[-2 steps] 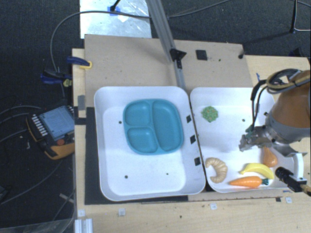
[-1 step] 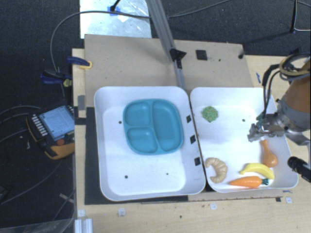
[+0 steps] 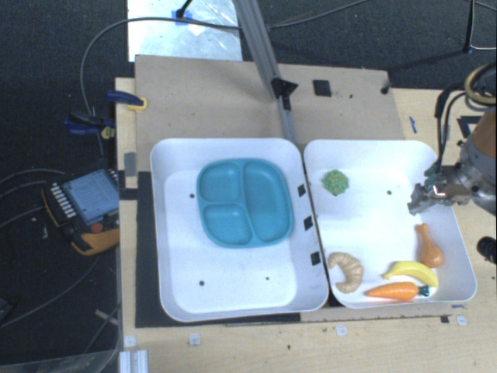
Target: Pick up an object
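Left bin (image 3: 175, 286): blue divided plate (image 3: 245, 202). Right bin (image 3: 373, 162): broccoli floret (image 3: 335, 182), croissant (image 3: 346, 270), banana (image 3: 411, 272), carrot (image 3: 396, 291), drumstick (image 3: 429, 245). Gripper (image 3: 425, 199) above right bin's right edge.

No legible text — labels, numbers, signs.

Camera, one, fixed: mounted above the bench (image 3: 256, 92), looking down at a slant, far enough back to take in both white bins whole, the left bin (image 3: 175, 286) and the right bin (image 3: 373, 154) side by side across the middle of the frame. Framing: the far side of the bench and the dark floor (image 3: 46, 45) beyond it lie toward the top, the near edge of the bench toward the bottom, with more floor and cables down the left. Arm (image 3: 477, 181): enters from the right edge, over the right bin's right rim.
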{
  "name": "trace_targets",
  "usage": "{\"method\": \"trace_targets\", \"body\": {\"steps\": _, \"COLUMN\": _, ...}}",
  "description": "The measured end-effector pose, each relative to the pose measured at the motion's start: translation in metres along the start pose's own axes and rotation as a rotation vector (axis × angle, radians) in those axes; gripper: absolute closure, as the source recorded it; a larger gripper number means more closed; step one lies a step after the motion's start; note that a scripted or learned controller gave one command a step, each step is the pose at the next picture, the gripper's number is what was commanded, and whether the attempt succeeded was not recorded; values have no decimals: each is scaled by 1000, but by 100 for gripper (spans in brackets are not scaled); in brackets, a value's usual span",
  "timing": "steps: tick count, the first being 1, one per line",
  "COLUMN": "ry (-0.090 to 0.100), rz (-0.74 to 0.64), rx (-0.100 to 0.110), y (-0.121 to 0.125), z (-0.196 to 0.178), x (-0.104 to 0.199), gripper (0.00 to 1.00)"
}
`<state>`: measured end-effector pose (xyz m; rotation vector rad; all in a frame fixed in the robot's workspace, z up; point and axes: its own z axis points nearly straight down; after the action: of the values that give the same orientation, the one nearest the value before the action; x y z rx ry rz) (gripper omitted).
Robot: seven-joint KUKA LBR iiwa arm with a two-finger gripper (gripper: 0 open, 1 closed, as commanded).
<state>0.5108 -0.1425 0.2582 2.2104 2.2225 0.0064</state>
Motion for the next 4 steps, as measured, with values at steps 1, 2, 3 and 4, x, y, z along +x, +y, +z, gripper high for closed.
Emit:
{"method": "trace_targets", "body": {"steps": 1, "ry": 4, "rz": -4, "rx": 6, "y": 17, "z": 14, "x": 49, "gripper": 100}}
{"method": "trace_targets", "body": {"steps": 2, "ry": 4, "rz": -6, "rx": 3, "y": 37, "z": 8, "x": 96, "gripper": 100}}
{"method": "trace_targets", "body": {"steps": 3, "ry": 4, "rz": -5, "rx": 4, "y": 51, "z": 2, "x": 145, "gripper": 100}}
{"method": "trace_targets", "body": {"steps": 4, "ry": 4, "rz": -5, "rx": 5, "y": 56, "z": 7, "x": 192, "gripper": 100}}
